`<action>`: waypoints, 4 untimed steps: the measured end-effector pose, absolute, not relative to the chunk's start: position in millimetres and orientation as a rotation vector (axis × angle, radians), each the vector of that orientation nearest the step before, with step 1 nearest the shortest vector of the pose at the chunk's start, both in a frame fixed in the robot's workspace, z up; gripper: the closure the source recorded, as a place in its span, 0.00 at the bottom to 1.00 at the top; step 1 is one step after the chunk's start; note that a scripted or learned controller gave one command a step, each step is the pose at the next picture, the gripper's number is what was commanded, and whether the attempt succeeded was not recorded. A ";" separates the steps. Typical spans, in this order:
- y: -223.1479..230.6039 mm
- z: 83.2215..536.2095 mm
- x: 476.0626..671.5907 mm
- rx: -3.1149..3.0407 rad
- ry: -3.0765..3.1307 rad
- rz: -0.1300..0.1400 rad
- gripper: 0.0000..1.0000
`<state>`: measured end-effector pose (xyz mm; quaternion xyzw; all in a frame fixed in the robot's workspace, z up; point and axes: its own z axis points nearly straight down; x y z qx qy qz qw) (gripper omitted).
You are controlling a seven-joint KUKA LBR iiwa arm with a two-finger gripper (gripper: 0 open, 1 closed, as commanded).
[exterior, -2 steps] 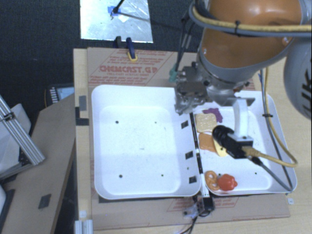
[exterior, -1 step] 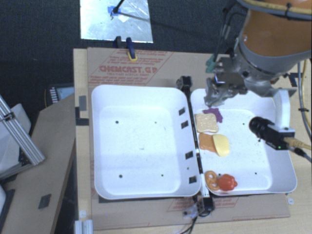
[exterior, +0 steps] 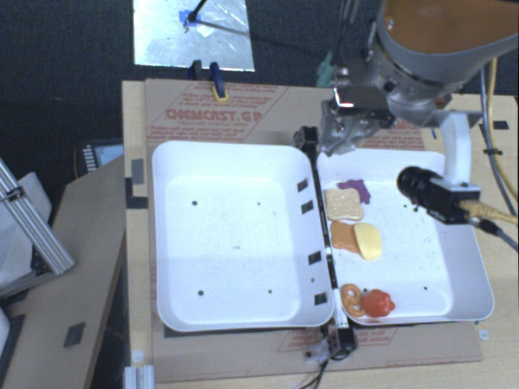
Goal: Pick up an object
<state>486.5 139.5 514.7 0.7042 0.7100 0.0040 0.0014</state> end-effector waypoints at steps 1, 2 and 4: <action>216.3 516.4 503.2 2.209 2.234 0.006 1.00; 211.8 516.7 503.5 2.216 2.226 0.003 0.00; 235.3 534.8 541.6 2.213 2.228 0.004 1.00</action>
